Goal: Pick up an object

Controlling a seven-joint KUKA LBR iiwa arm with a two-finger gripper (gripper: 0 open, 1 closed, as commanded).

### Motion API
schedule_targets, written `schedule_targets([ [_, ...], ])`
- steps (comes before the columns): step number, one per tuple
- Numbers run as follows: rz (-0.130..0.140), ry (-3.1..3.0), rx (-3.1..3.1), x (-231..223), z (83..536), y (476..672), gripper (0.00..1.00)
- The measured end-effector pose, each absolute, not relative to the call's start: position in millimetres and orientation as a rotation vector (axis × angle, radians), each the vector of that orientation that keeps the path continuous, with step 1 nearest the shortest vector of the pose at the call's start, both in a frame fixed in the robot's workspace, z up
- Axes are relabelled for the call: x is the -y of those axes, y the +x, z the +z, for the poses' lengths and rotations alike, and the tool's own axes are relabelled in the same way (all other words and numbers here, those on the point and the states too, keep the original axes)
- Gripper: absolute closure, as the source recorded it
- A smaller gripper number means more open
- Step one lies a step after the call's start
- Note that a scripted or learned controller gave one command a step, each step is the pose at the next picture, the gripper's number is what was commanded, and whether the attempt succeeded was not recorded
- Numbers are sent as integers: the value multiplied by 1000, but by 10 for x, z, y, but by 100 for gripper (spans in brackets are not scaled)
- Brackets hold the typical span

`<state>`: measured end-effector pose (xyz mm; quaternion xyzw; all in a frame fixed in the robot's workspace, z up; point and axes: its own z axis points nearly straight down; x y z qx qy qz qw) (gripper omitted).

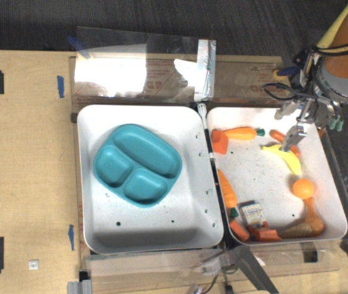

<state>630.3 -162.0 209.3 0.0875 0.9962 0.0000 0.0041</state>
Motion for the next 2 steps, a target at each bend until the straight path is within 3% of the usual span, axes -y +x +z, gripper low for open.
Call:
schedule_targets([
  [1,-5,68,-3127,2150,901,6254,0],
  [2,-1,151,-3129,1979,883,5624,0],
])
